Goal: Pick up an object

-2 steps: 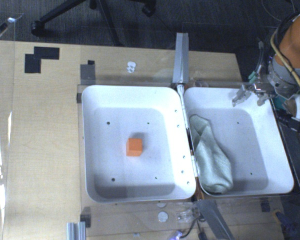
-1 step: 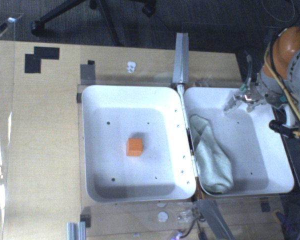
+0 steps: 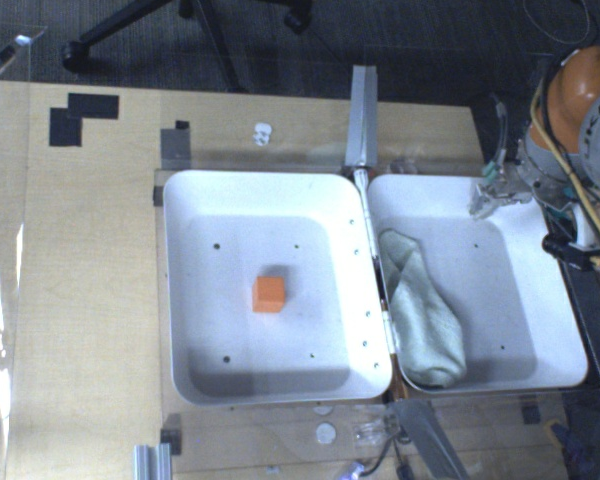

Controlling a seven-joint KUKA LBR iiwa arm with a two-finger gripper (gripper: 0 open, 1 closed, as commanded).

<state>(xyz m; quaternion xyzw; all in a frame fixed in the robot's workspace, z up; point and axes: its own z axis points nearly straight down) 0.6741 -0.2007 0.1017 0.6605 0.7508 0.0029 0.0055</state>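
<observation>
The arm (image 3: 580,118) sits at the upper right of the frame, its jaws (image 3: 495,196) hanging over the upper right corner of the right bin (image 3: 540,298), and whether they stand apart or together I cannot tell from here; nothing shows between them. To my eye the pick has not begun: this looks like the approach, with no object chosen yet. In the left bin (image 3: 210,218) a small orange cube (image 3: 269,294) lies alone near the middle, well apart from the walls. In the right bin a crumpled pale green cloth (image 3: 420,313) lies along the left wall, running toward the lower edge. The cloth is nearer; the next move would call for travelling left and down across the desk (image 3: 80,298), then lowering squarely over whichever thing is picked.
</observation>
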